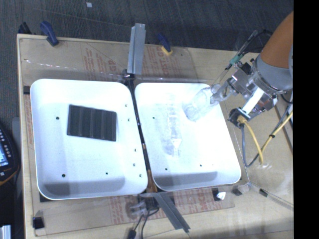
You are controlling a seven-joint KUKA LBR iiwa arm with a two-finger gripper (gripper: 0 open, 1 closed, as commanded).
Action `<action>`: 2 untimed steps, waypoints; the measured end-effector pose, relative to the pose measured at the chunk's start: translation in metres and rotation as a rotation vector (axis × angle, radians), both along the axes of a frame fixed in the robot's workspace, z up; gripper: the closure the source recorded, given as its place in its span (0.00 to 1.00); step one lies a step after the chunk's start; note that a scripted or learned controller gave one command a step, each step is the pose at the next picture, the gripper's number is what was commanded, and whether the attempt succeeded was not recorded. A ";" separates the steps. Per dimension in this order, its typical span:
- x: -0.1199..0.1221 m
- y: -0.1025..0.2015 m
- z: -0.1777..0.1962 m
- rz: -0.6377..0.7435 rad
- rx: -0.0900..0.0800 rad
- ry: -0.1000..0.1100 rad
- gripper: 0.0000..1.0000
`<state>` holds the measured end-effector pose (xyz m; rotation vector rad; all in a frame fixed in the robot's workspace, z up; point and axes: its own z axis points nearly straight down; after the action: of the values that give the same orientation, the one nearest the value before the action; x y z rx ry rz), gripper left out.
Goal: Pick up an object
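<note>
My gripper [217, 92] sits over the upper right corner of the right bin [227, 171], reaching in from the right edge of the bench [75, 54]. My arm [276, 49], grey with an orange band above the wrist, angles down toward that corner.

At my fingertips there is 1 clear plastic bottle [197, 105], tilted, its narrow end toward my fingers and its wider end pointing down-left into the bin. The bottle's neck appears to lie between my fingers, so I judge them closed narrowly on it; the glare on the clear plastic makes the contact hard to see exactly.

A second clear plastic item [172, 131] lies lengthwise near the middle of the right bin, below and left of the bottle, apart from it. Its outline is faint against the white floor.

The left bin [40, 183] holds 1 dark ribbed rectangular pad [92, 123], lying flat left of centre, well apart from my gripper.

A yellow cable [266, 143] hangs below my wrist, outside the right bin's right wall. 2 blue clamps [49, 33] grip the bench's far edge.
</note>
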<state>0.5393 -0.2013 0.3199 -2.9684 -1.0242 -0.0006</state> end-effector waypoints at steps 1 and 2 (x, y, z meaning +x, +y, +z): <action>-0.033 -0.008 -0.010 0.007 0.001 0.004 0.00; -0.063 0.008 -0.100 -0.299 0.001 0.007 0.00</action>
<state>0.4763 -0.1931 0.2196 -3.0848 -0.5697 0.0093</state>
